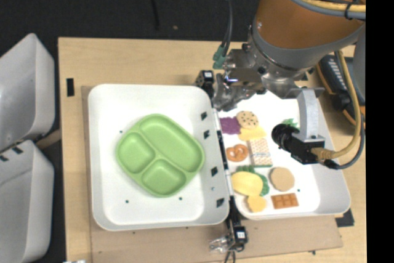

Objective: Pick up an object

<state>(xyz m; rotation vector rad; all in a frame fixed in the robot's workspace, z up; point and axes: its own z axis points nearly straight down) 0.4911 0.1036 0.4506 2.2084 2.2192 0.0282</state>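
Observation:
The right bin (320,194) holds several toy food pieces: a purple piece (229,125), a chocolate-chip cookie (247,118), a pretzel (236,152), a pink wafer (260,151), a yellow fruit (245,182), a round tan disc (282,178) and an orange cracker (284,201). My gripper (229,97) hangs over the bin's far left corner, just above the purple piece and the cookie. Nothing is visibly held.
The left bin (104,194) holds a green divided plate (160,154). A black cylindrical part (294,141) and a grey bracket (307,114) of the arm overhang the right bin's right side. White padded shapes (21,95) stand left of the bench.

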